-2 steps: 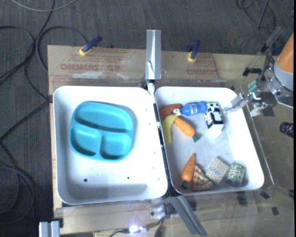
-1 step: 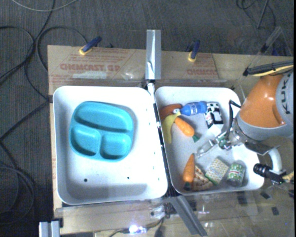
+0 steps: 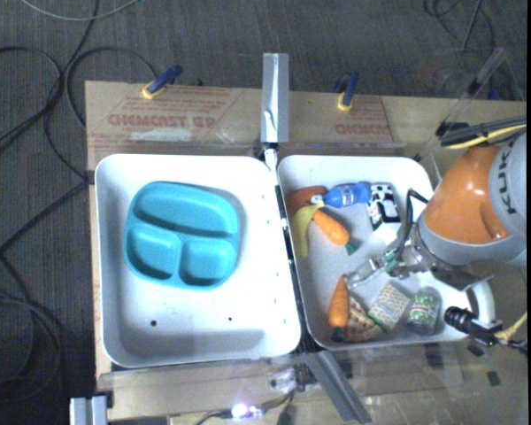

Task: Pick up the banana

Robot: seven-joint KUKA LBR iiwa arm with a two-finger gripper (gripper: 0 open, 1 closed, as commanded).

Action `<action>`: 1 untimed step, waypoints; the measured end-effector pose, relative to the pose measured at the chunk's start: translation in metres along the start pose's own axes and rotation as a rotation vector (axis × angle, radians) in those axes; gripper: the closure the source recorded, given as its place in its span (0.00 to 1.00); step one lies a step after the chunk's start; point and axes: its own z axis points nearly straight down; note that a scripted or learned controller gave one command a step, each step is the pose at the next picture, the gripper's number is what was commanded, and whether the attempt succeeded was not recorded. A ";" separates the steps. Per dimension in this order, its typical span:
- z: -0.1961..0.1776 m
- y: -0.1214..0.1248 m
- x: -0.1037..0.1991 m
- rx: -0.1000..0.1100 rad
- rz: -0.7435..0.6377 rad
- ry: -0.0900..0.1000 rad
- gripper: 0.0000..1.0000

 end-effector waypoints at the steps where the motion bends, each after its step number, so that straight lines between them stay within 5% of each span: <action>1: -0.010 0.001 0.001 -0.001 -0.001 0.003 1.00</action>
